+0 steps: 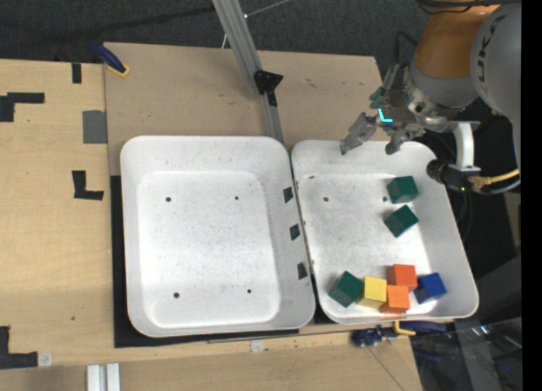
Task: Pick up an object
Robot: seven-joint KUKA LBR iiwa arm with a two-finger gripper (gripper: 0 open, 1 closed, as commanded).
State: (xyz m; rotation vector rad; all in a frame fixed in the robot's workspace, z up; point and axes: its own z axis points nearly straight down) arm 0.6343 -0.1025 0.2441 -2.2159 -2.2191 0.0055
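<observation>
My gripper hangs open over the far edge of the right bin, its two fingers spread wide with nothing between them. Two dark green blocks lie below it near the bin's right wall, one above the other. At the bin's near edge sits a cluster: a green block, a yellow block, two orange blocks and a blue block.
The left bin sits beside the right one. A slanted metal pole rises behind the bins. A blue and yellow clip lies on the bench at far left.
</observation>
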